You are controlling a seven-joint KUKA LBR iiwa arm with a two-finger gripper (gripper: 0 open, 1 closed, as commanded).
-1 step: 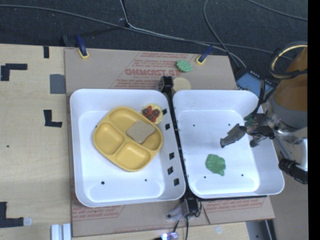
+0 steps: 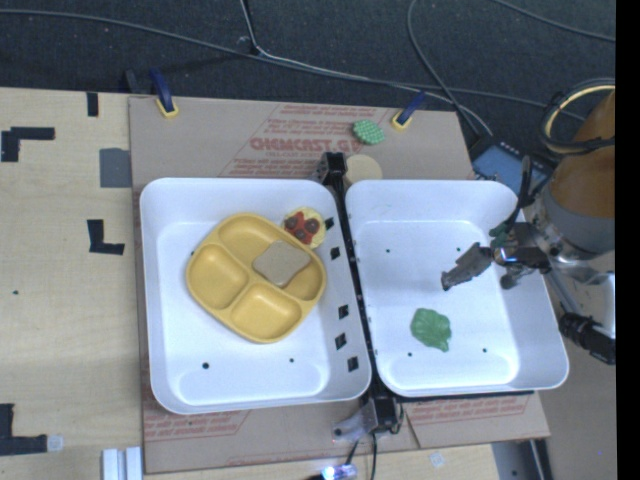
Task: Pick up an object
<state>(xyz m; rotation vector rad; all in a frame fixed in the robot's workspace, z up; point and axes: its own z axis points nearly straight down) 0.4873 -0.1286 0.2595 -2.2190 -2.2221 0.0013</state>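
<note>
A green leafy piece [image 2: 431, 328] lies on the floor of the right bin [image 2: 400, 203], toward its front. My gripper [image 2: 486, 273] hangs over the right side of that bin, up and to the right of the green piece and apart from it. Its two dark fingers [image 2: 462, 271] are spread open with nothing between them. In the left bin [image 2: 165, 368] rests a yellow divided plate [image 2: 225, 268] with a tan square slice [image 2: 281, 263] on it. A small red and yellow item [image 2: 304, 225] sits at the plate's far right rim.
Both bins stand on a cardboard sheet [image 2: 240, 133] held by blue clamps [image 2: 162, 96]. A green dotted disc [image 2: 367, 131] lies on the cardboard behind the bins. Cables run across the dark floor at the back.
</note>
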